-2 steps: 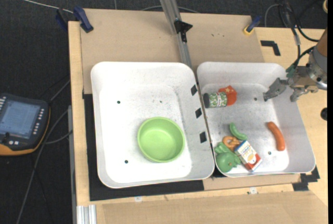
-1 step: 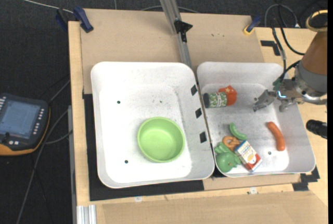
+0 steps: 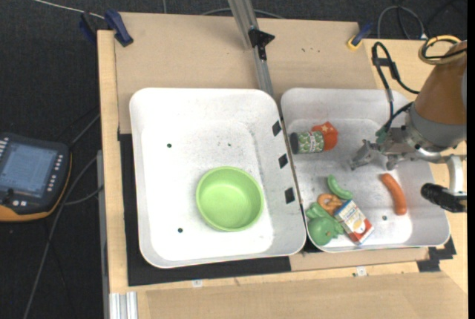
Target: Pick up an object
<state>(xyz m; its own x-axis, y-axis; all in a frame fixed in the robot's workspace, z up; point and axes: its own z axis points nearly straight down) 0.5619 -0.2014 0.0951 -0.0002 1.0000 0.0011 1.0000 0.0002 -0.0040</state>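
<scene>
Claw [image 3: 369, 154] low in right bin [image 3: 349, 99], fingers spread wide, nothing between them. Nearest candidates: small bottle [image 3: 315, 139] to left, orange sausage-like piece [image 3: 394, 193] nearer and right. Cluster of green pieces and carton [image 3: 352, 220] at near edge, crowded. Best bet: isolated bottle or sausage, straddle narrow axis, close squarely. Bin floor around claw open; divider wall left, rim near. Green bowl [image 3: 229, 197] alone in left bin [image 3: 193, 117].

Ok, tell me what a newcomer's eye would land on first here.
Likely the lime green bowl, alone in the left bin. Next, the bright clutter in the right bin: a red-and-green bottle lying near the divider, an orange sausage-like piece toward the right, and the claw low between them.
</scene>
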